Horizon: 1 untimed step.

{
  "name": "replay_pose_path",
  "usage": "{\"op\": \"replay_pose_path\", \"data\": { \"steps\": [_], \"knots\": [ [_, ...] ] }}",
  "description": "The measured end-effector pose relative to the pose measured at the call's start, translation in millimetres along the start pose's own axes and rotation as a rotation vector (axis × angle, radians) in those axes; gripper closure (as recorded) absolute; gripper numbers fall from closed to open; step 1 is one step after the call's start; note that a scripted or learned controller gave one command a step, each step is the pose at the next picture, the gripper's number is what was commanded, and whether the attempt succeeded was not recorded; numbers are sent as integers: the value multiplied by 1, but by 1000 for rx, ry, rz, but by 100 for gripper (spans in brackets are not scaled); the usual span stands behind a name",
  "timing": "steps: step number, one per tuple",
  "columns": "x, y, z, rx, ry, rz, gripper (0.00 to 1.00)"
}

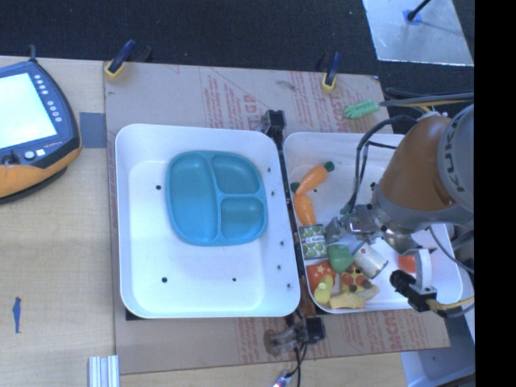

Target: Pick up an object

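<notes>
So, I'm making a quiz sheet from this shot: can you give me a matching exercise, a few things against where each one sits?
Things:
1. blue divided plate
2. toy carrot
3. tablet with orange casing
4. green clamp

Places:
A. on the cardboard beyond the right bin
B. in the left bin
C. on the bench at the far left
D. in the right bin, near its left wall

Pairs: 1-B, 2-D, 3-C, 4-A
</notes>
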<state>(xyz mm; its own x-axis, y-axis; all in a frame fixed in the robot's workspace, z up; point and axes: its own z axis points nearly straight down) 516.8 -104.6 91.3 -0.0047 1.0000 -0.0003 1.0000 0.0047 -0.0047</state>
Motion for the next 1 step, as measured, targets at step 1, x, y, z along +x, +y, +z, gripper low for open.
{"op": "replay_pose_path", "data": {
  "steps": [1],
  "knots": [
    [-1, 1, -10, 0, -2, -3, 100]
  ]
}}
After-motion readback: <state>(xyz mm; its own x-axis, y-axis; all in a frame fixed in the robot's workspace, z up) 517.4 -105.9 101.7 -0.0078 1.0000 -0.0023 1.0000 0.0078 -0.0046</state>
